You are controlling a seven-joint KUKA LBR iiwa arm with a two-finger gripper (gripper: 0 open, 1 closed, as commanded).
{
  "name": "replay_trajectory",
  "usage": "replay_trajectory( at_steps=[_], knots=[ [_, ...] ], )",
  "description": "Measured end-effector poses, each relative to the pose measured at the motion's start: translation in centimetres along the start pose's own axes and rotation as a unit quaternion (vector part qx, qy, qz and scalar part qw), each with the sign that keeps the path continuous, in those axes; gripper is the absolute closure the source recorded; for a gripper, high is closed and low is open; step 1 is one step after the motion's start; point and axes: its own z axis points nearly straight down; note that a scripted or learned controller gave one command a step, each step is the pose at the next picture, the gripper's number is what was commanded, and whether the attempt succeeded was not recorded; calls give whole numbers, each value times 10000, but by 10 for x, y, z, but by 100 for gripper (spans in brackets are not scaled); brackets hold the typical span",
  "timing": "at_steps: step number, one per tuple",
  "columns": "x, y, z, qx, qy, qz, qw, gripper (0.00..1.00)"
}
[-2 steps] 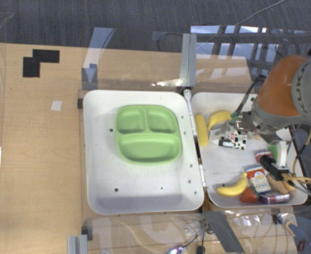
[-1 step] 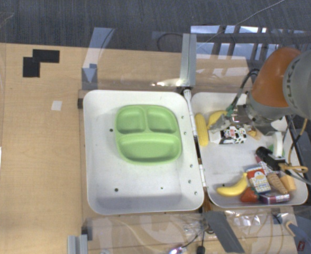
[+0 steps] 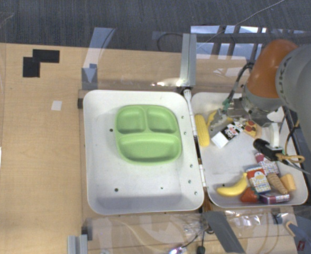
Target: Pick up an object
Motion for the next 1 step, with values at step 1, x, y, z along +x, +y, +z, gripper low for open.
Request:
replay_trajectory(
  at_steps=[1],
  knots=[
    [-37, -27, 5, 76, 23, -361, 9993, 0]
  ],
)
